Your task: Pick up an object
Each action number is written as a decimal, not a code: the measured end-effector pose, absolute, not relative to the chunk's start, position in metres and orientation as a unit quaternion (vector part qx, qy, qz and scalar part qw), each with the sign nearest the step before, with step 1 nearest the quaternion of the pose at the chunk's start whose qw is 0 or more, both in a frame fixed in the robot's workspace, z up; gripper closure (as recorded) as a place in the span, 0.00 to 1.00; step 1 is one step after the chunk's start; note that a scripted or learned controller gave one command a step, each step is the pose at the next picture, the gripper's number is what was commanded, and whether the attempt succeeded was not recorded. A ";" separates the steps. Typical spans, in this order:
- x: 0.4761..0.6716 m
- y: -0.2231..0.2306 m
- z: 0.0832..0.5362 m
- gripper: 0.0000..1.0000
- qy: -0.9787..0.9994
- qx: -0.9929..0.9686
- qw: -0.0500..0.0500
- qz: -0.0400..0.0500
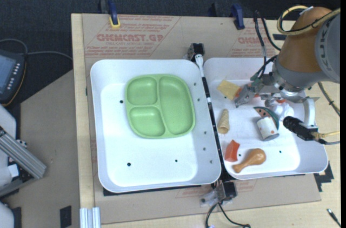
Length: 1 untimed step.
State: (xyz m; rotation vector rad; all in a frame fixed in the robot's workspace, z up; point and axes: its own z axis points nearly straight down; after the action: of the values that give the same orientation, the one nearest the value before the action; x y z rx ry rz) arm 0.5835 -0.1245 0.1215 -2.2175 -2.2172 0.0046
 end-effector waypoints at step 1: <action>0.583 -0.124 0.082 0.00 -0.707 -0.707 0.002 0.001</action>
State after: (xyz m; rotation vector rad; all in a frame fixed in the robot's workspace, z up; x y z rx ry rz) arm 0.5828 -0.1236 0.0823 -2.2186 -2.2183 0.0037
